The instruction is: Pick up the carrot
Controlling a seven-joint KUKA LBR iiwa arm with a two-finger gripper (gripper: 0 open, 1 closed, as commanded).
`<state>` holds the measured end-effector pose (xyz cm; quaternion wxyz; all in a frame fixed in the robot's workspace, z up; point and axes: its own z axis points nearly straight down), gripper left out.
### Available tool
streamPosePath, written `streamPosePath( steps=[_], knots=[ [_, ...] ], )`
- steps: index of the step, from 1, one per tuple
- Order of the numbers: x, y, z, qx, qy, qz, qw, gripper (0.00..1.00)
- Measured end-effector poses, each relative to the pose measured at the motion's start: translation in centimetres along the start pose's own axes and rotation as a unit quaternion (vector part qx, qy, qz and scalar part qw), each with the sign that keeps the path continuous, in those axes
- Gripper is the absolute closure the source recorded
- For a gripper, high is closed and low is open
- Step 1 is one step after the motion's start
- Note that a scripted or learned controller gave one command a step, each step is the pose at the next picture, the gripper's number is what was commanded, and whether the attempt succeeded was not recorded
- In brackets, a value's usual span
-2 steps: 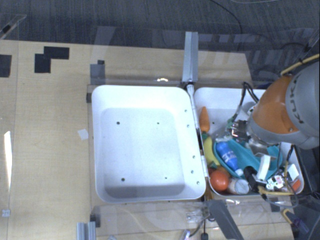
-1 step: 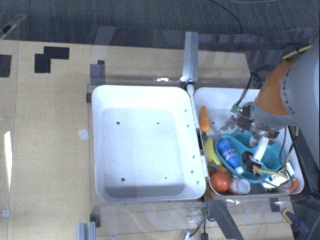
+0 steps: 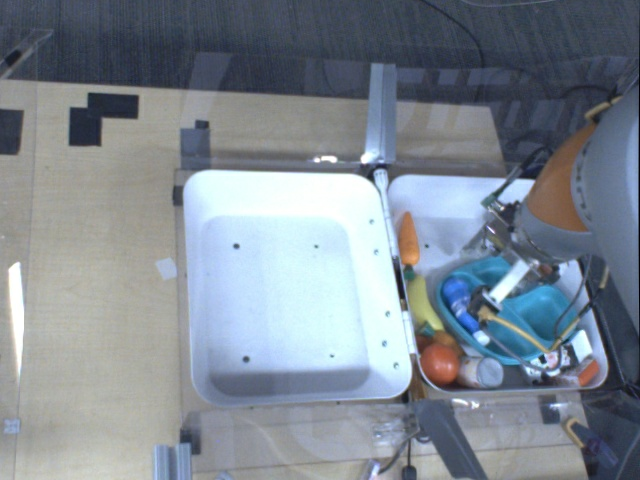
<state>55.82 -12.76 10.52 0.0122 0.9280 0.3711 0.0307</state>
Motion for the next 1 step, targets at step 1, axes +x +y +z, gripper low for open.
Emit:
streamPosePath(
  steps=[1],
  knots=[
    [0.63, -3.57, -0.39, -0.010, -0.001, 0.197, 0.9804, 0.00]
  ],
)
